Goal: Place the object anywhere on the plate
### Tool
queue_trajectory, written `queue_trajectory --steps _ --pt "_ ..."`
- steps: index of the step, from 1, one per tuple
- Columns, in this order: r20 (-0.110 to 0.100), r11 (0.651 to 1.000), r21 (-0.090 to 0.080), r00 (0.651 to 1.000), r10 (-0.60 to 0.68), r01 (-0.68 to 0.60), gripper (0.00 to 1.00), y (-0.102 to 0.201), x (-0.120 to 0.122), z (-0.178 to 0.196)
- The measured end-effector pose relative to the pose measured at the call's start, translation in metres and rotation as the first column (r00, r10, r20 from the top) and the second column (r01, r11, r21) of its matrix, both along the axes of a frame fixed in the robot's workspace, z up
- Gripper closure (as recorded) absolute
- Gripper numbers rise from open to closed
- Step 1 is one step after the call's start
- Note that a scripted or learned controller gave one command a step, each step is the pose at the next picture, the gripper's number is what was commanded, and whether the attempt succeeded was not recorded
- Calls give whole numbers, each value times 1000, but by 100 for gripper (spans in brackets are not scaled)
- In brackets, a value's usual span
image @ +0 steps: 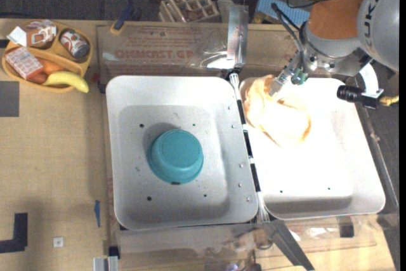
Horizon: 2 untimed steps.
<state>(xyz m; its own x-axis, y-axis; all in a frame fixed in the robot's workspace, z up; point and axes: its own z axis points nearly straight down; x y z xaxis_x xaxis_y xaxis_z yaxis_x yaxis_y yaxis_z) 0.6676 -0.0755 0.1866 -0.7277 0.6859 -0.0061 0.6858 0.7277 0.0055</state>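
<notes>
Currently gripper (279,85), finger state unreadable, sits at upper-left edge of pale orange plate (279,118) in right bin (342,187); teal bowl (176,155) left of plate in other bin, so placement not done.

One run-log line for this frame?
gripper over right bin's upper left | pale orange object beneath | teal plate in left bin

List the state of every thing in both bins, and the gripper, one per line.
teal bowl: upside down, in the left bin, untouched.
pale plate: tilted, leaning against the right bin's left wall, overexposed.
gripper: low over the plate's upper edge; nothing seen between its fingers.
</notes>
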Motion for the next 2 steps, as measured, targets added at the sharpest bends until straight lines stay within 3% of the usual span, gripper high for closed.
queue_trajectory --steps 1,2 --pt "-1 1000 0 1000 -4 4 100 -3 1 40" --pt "-5 924 -1 924 383 -383 100 50 -16 49"
